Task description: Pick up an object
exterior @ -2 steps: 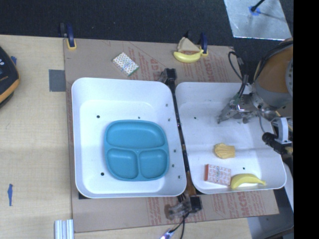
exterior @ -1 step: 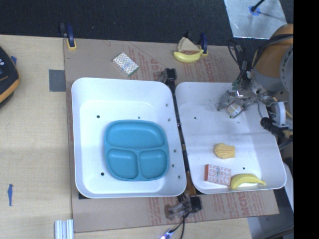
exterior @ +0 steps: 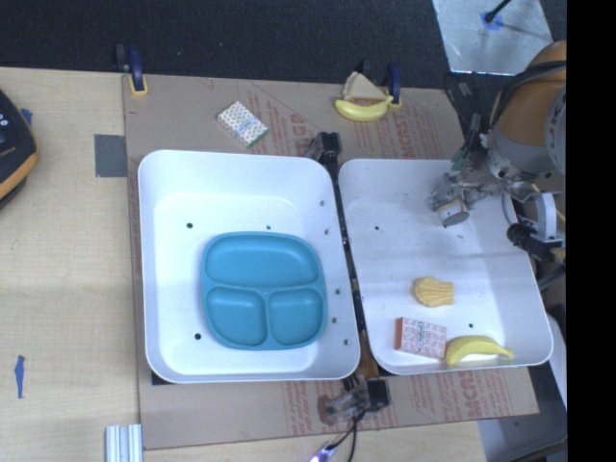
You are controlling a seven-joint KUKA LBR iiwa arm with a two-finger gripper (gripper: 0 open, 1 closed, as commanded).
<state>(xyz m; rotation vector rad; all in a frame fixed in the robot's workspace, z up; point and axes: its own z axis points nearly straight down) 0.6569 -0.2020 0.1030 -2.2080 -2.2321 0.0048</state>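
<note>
Right bin: we count three items near its front edge. A yellow crinkled piece sits alone mid-bin. A red-and-white packet lies flat below it, and a banana rests just beside the packet, long axis roughly left-right, ends curving downward toward the front rim.

Left bin holds a blue divided tray.

Outside the bins, on the cardboard: a patterned packet and a second banana.

Gripper hangs over the right bin's back portion, well apart from all three items, nothing seen between its fingers; whether released or clenched we cannot tell.
</note>
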